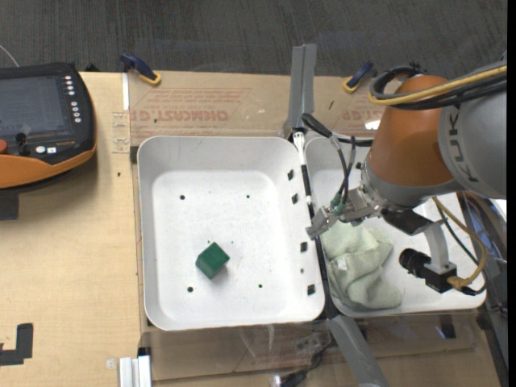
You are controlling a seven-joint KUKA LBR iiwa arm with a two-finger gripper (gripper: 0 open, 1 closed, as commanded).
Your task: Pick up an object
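Note:
A small green cube (213,260) lies in the left white bin (161,216), toward its lower middle. A crumpled pale cloth (363,266) lies in the right bin (463,297), against its left wall. My gripper (334,215) hangs low over the right bin, just above the cloth's upper left edge and close to the wall between the two bins. The grey and orange wrist (411,147) hides much of the right bin's upper part. Nothing is visibly held by the gripper.
A teach pendant (40,123) rests on the bench at far left. A grey post (302,87) stands at the back between the bins. Cables (419,83) loop around the arm, and a black fitting (423,268) sits over the right bin.

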